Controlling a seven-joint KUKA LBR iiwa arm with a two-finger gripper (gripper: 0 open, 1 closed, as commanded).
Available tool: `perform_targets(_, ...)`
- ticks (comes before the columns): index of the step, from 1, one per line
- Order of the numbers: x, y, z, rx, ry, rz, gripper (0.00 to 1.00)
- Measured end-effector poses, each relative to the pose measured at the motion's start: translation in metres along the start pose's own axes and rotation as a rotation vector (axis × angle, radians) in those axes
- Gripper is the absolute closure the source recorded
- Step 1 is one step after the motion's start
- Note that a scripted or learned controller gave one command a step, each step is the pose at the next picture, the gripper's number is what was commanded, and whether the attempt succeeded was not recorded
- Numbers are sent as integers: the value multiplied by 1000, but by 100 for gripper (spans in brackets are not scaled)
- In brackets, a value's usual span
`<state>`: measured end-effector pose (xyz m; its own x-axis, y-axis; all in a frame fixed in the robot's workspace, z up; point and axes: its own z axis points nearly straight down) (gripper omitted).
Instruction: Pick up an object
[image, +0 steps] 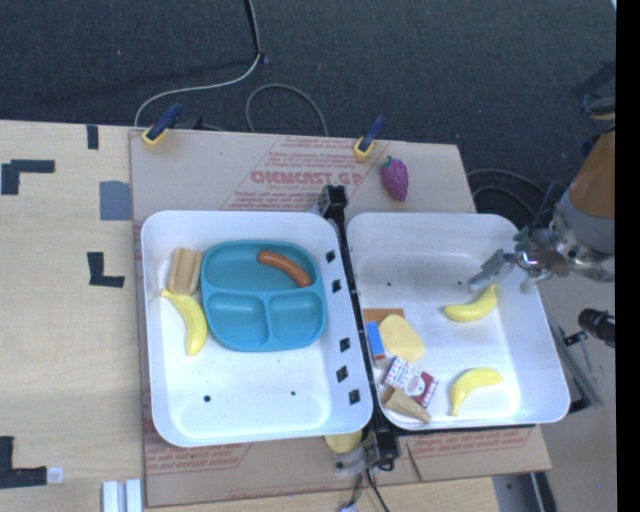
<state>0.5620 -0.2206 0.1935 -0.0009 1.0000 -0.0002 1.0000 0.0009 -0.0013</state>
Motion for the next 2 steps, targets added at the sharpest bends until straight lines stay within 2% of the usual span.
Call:
perform_targets(1,-2,39,59,1,-1,-3,0)
perform_targets(2,-3,18,110,-5,-3,-1,0)
